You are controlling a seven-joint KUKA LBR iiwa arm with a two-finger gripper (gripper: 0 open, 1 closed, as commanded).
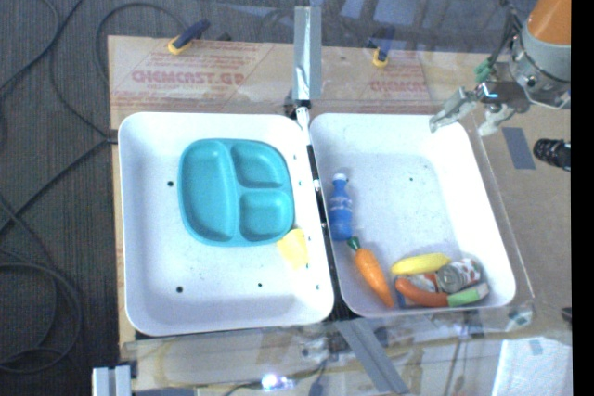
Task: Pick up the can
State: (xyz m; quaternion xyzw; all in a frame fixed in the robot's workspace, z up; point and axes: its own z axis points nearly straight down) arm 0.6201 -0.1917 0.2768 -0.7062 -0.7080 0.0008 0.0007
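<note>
Bins sit side by side on the tabletop point(148, 74), two shallow white trays meeting at a middle seam. The left bin point(139, 292) carries a teal divided plate point(237, 190) lying flat toward its far half, with three compartments facing up. A small yellow piece point(293, 248) rests just off the plate's near right corner, close to the bin's right wall.

The right bin point(408, 167) has its load gathered along the left wall and the near right corner. A small blue bottle point(340, 208) lies by the left wall with its cap pointing to the far edge. Just nearer than it, an orange carrot point(371, 275) lies at a slant, leaf end touching or almost touching the bottle's base. In the near right corner a cluster is packed together: a yellow banana point(419, 263) on the far side, a second carrot-like orange piece point(422, 293) below it, a green piece point(469, 297) at the corner, and the can point(458, 276) lying on its side among them, silver and red, pressed against the banana and the orange piece.

The gripper point(469, 111) hangs over the far right corner of the right bin, well apart from the can. Its fingers point(445, 113) are spread apart with nothing between them.
</note>
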